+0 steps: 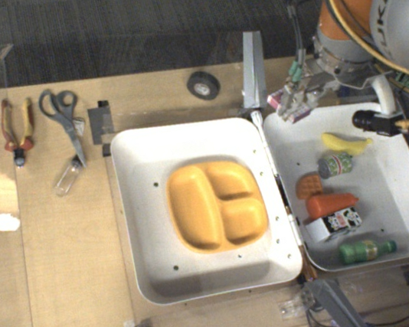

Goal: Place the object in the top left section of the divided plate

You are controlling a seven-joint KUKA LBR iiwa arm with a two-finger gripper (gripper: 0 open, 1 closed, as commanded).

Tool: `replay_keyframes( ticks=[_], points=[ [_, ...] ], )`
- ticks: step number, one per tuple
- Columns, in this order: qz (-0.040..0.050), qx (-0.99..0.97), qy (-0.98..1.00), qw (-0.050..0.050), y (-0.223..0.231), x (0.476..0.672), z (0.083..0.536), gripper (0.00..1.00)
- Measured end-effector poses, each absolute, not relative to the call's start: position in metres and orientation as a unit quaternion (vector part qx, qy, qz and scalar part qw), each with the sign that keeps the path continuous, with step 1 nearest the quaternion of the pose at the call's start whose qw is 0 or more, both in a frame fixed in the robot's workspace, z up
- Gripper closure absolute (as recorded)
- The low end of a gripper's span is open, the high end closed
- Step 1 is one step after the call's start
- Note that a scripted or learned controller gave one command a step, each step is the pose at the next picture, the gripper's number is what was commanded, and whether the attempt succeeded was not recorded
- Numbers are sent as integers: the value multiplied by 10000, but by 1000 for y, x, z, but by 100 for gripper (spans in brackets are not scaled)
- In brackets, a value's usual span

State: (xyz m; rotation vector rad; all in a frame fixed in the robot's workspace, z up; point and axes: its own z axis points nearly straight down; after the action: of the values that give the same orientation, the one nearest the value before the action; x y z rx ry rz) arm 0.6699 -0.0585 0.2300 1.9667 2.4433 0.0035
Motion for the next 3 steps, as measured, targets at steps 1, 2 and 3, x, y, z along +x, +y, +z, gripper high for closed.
replay_keyframes(
  ticks=[1,2,3],
  points=[
    [15,6367,7711,12,16,619,185,100],
    [18,6369,7709,15,15,619,185,0],
    [40,6355,7721,33,17,621,197,100]
  ],
)
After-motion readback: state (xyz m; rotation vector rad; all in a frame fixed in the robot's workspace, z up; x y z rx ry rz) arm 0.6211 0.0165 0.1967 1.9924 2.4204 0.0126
